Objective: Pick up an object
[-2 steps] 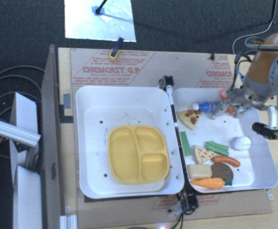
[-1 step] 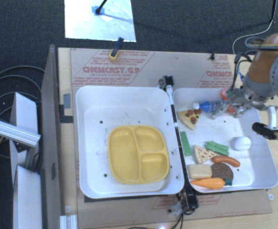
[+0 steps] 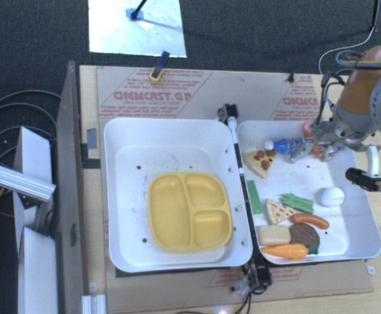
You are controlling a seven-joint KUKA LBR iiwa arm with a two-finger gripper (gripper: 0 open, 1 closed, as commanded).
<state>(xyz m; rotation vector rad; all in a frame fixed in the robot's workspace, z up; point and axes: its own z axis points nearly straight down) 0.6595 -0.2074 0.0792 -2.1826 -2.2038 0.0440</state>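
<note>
Landmark: I'm using the right bin (image 3: pixel 372 237).
Claw (image 3: pixel 310 146): at the bin's far edge; I cannot tell its state.
Blue-and-red toy (image 3: pixel 286 145): far end, touching or just beside claw, unclear.
Pizza slice (image 3: pixel 259 161): far-left part.
White egg (image 3: pixel 330 196): right of middle.
Carrot (image 3: pixel 286 251): near edge.
Yellow tray (image 3: pixel 190 210): in the left bin (image 3: pixel 122 175), beside the landmark.

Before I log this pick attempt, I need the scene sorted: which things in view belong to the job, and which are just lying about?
Job:
gripper
right bin
pizza slice
egg
sausage
carrot
green beans

Lying about:
left bin
yellow tray
cables
</note>
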